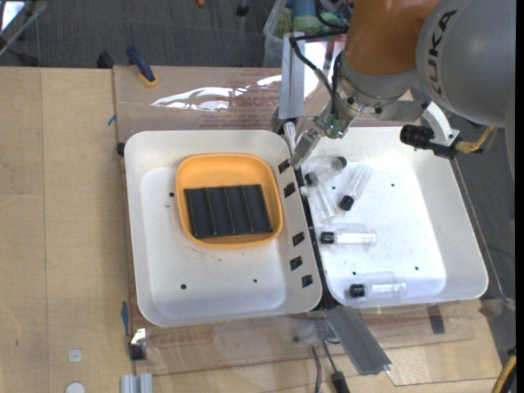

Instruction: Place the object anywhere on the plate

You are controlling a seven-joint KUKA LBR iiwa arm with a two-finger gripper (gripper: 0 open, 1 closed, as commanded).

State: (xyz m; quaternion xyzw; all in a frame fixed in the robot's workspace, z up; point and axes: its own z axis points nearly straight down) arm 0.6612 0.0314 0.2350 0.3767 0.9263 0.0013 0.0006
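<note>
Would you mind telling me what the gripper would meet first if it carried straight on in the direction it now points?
The gripper points down and left, toward the inner edge of the right bin. Straight on, it would probably meet the clear vial lying just below its tip, though depth is hard to judge from this slanted view.

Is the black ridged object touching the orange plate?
Touching. The camera view shows the black ridged object lying flat inside the orange plate, its edges resting on the plate's surface, with rim visible all around.

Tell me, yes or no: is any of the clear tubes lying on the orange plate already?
No. The orange plate in the left bin carries just a black ribbed block, while the clear tubes all lie in the right bin.
</note>
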